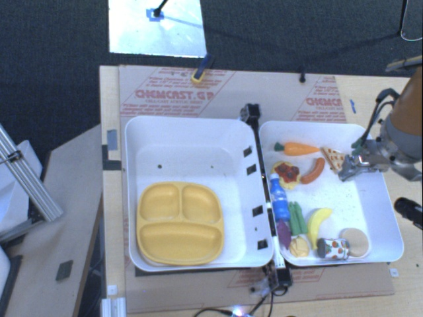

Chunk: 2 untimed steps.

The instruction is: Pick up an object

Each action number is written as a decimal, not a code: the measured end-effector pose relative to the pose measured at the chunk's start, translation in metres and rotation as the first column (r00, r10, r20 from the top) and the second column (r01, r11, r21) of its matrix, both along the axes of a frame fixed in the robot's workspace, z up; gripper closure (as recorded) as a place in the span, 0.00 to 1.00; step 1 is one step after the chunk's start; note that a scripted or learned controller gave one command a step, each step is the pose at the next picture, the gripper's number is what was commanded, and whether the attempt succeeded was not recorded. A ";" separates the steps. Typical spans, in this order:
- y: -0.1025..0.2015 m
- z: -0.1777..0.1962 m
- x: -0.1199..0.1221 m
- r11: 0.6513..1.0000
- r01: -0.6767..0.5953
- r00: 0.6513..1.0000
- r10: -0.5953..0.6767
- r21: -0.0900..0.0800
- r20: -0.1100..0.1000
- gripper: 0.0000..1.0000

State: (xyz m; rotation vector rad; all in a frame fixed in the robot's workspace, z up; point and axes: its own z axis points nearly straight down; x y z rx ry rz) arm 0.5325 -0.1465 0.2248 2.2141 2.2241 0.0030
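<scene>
At the near edge of the bench (pixel 370 273), a brown sheet with red print can be seen under two white bins, and some wires are bunched below the gap between them. The left bin (pixel 192 144) is filled partly by a yellow tray (pixel 180 223) with three sections, laid flat toward its near side. In the right bin (pixel 386 223), toy food is spread about. Nearest the front, a round tan cookie (pixel 357 242) is placed beside a small spotted cup (pixel 332 248) and a yellow lump (pixel 299 246). A banana (pixel 318 222) is laid just behind them, with green beans (pixel 297 216) beside it. Along the left wall, a blue bottle (pixel 278 200) is laid above a purple piece (pixel 283 231). Farther back, a sausage (pixel 312 170) and a small pizza round (pixel 287 172) are set near each other. A pizza slice (pixel 332 157) is found just behind the sausage, and a carrot (pixel 299 148) is laid at the far side.

The gripper (pixel 348 169) is held low over the right bin, just beside the pizza slice, on its right. Whether its fingers are spread or closed cannot be told, and nothing is seen between them. The grey arm (pixel 403 134) is reached in from the right.

Beyond the bench, a dark carpet (pixel 53 45) is spread over the floor. A shiny square plate (pixel 157 18) is laid on it at the far end. At the left, a tan board and metal bars (pixel 23 177) are seen.
</scene>
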 end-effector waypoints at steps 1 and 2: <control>0.055 -0.010 -0.001 1.000 -0.005 1.000 0.005 0.003 -0.003 1.00; 0.116 0.001 -0.005 1.000 -0.007 1.000 0.007 0.003 -0.001 1.00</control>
